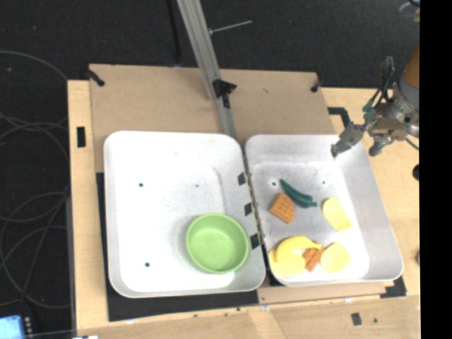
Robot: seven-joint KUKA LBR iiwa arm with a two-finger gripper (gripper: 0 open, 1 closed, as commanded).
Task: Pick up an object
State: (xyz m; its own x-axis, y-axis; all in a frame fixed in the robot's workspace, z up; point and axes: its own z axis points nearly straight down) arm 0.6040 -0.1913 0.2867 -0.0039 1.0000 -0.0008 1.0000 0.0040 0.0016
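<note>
Tabletop (176,97) carries two white bins side by side. In the left bin (155,168) sits a green bowl (217,242). The right bin (353,182) holds the smaller candidates: yellow pieces (337,214) along its right and near side, an orange waffle-like block (282,208) and a dark green pod (298,194) lying just apart. Above the right bin's far right corner hangs the gripper (360,141), its fingers spread with nothing between them. A clean pick probably means choosing an isolated item, centring over it, then descending straight.

Robotics lab, plywood bench (162,104) with two white bins (127,189), aluminium camera mast (201,41), loose cables (32,189) on dark floor
</note>
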